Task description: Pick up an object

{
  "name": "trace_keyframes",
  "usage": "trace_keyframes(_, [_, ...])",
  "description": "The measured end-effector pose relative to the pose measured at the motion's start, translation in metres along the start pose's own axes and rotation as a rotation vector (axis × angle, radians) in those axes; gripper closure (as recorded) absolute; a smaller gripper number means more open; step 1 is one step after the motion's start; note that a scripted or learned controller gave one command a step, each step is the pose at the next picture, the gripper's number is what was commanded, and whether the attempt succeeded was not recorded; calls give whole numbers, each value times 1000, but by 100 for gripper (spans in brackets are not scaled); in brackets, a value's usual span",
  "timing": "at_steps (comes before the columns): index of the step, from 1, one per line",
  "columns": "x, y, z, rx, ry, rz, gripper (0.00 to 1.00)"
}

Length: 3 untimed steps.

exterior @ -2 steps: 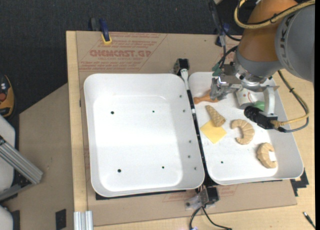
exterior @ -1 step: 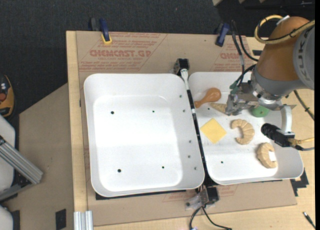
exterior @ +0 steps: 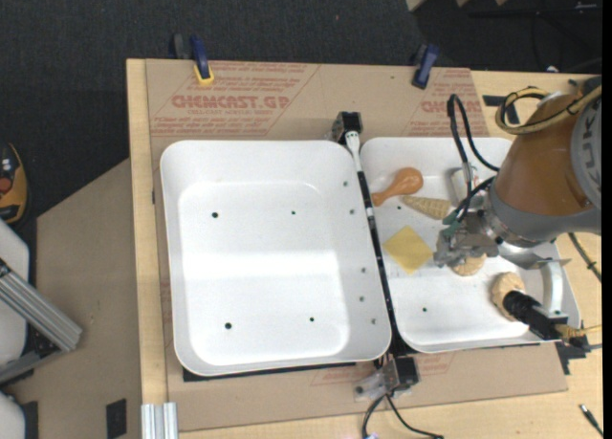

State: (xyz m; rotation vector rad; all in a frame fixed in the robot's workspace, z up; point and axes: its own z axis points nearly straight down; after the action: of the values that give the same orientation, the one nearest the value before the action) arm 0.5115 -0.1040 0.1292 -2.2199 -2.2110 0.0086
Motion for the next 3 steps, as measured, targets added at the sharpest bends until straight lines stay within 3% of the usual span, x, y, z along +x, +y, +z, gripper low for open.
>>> trace_keyframes(1, [-36, -34, 47, -5, 0, 0, 100])
trace_keyframes(2, [-66, 69, 43, -20, -7, -7, 100])
trace_keyframes(3, [122, 31, -61, -19, 5, -21, 100])
